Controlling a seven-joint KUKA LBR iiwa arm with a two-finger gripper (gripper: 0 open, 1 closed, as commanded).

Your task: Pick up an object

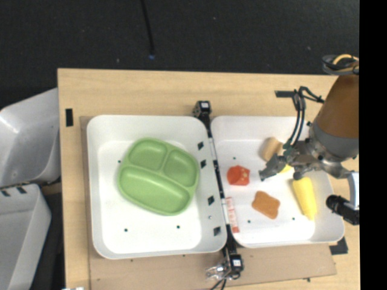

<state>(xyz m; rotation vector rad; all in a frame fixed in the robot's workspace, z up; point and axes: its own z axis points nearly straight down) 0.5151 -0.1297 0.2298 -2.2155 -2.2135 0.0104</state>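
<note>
The gripper (pixel 273 169), its opening impossible to judge, hangs in the right bin (pixel 254 234) between a tan piece (pixel 270 147) just behind and the corn (pixel 304 196) just beside.

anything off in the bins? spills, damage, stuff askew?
Nothing stands out. The green plate lies flat in the left bin; the red piece, orange piece, yellow piece and tan piece lie apart in the right bin.

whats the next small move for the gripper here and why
Probably a short drop straight down. The two-finger gripper hangs over the right white bin, between the tan block and the yellow corn-shaped piece, with nothing seen between its fingers.
</note>
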